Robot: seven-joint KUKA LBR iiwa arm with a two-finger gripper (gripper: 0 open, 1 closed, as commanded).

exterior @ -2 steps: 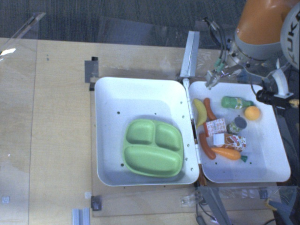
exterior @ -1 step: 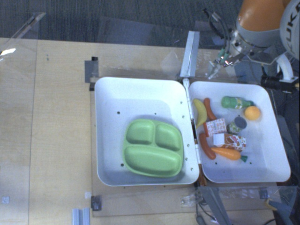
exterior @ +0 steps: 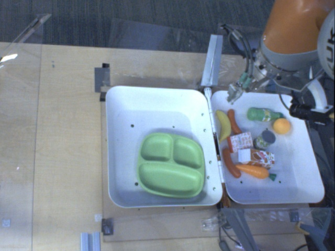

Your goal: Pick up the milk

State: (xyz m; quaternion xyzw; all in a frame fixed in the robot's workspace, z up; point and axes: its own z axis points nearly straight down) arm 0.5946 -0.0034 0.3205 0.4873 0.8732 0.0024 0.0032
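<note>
Table [exterior: 52, 140]: light wood, two white bins side by side. I'm watching from the fixed overhead camera.

Left bin [exterior: 125, 109]: holds a green divided plate [exterior: 171, 164], nothing else.

Right bin [exterior: 309, 184]: crowded. Arm [exterior: 296, 20] comes in from the right, orange band above the wrist, and hangs over the bin's far left corner. Hand [exterior: 234, 94] sits near the rim there, well apart from the cluster of items. I cannot tell whether it is released or clenched; nothing shows between its tips.

Contents, big to small: green bottle [exterior: 263, 114] lying on its side, banana [exterior: 223, 125], carrot [exterior: 254, 171], two red sausages (one [exterior: 233, 122] beside the banana, one [exterior: 231, 164] lower down), orange [exterior: 281, 126], a small dark round can [exterior: 264, 139].

Milk [exterior: 241, 141]: I take the small red-and-white carton mid-bin to be it. It lies just beside the banana and a sausage. A second printed carton [exterior: 263, 158] and a small white box [exterior: 244, 155] lie close by.

Risks, my judgement:
- Wrong pick: two similar cartons close together; the descent could land on the other one.
- Crowding: the sausage and banana beside the milk could block a fingertip or get pinched along with it.
- Carton lies flat, so a shallow grasp may slip off.
</note>
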